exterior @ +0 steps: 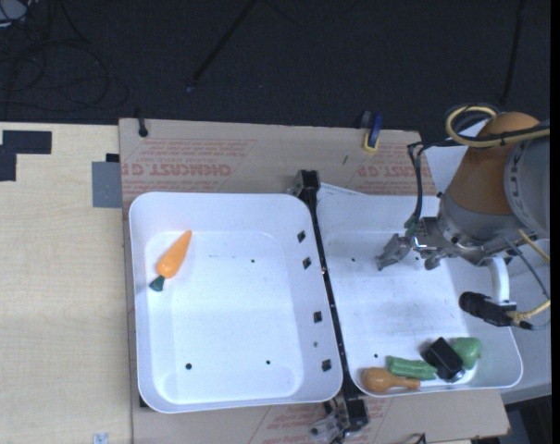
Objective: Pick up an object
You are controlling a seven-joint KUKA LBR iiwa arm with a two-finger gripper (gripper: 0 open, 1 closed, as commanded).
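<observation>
My gripper (411, 254) hangs over the upper middle of the right bin (381, 303), its two fingers spread apart and open, with nothing between them. Several objects lie bunched at that bin's near right corner, well below the gripper: a black block (442, 358), a light green piece (466, 348), a dark green pod-shaped piece (410, 368) and an orange pear-shaped piece (387, 380). In the left bin (224, 377) an orange toy carrot (173, 255) with a green stem lies near the left wall.
A black divider (318, 285) with clips runs between the two bins. The bins rest on a cardboard sheet (224, 155) on the wooden bench. The arm's grey body, orange band (488, 169) and cables crowd the right bin's far right side.
</observation>
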